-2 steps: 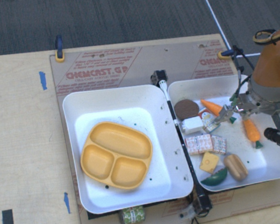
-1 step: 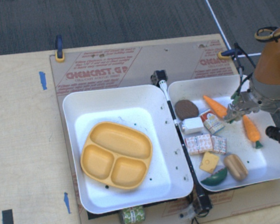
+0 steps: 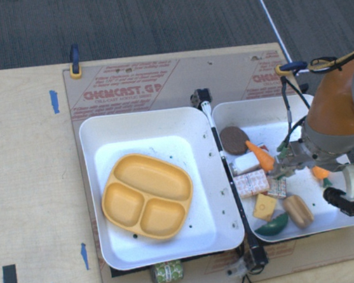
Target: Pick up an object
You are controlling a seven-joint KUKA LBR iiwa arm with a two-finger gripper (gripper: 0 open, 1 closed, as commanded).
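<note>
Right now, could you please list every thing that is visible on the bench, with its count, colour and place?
Bins: 2, white, side by side; left bin, right bin.
Divided plate: 1, yellow-orange, three compartments, in the left bin.
Round patty: 1, dark brown, far left part of the right bin.
Carrot: 1, orange, beside the patty.
Wafer block: 1, pale pink, left side of the right bin.
Cheese wedge: 1, yellow, near part of the right bin.
Bread roll: 1, tan, right of the cheese.
Green vegetable: 1, green, at the near rim.
Small can: 1, greenish, on the bench below the left bin.
Clamp: 1, blue and yellow, far board edge.
Gripper: 1, grey, low over the right bin.
</note>
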